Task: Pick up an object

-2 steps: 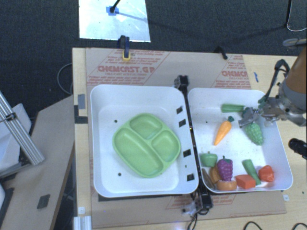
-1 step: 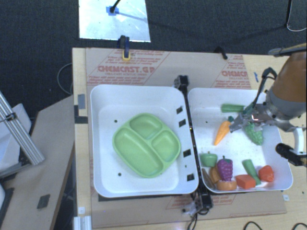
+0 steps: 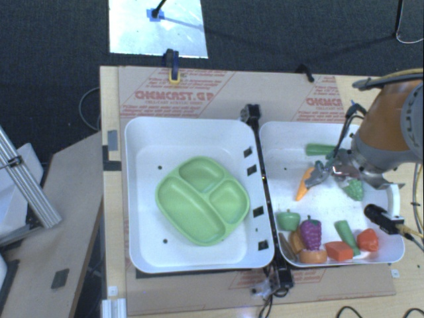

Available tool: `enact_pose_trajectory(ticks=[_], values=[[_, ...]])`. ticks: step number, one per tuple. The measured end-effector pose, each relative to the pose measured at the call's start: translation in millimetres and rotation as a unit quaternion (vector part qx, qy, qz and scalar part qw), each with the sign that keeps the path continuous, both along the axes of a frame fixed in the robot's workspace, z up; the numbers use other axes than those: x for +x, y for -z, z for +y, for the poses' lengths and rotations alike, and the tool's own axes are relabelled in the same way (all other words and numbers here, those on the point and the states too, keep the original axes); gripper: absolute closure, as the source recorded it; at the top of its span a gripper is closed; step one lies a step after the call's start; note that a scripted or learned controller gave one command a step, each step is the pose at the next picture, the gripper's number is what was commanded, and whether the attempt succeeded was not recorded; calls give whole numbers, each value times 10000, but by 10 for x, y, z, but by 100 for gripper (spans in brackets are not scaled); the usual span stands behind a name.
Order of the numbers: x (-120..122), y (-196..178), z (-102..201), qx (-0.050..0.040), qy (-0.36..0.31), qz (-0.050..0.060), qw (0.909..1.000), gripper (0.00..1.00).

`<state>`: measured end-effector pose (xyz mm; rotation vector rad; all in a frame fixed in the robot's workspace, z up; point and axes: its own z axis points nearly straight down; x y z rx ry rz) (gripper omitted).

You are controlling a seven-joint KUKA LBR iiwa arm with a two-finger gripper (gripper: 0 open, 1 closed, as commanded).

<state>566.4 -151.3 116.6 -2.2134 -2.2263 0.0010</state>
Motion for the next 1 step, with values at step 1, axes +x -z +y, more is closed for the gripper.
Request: enact_pose_trajectory(ticks=[1], values=[[12,323,6,-6,14,-19,10000,0]])
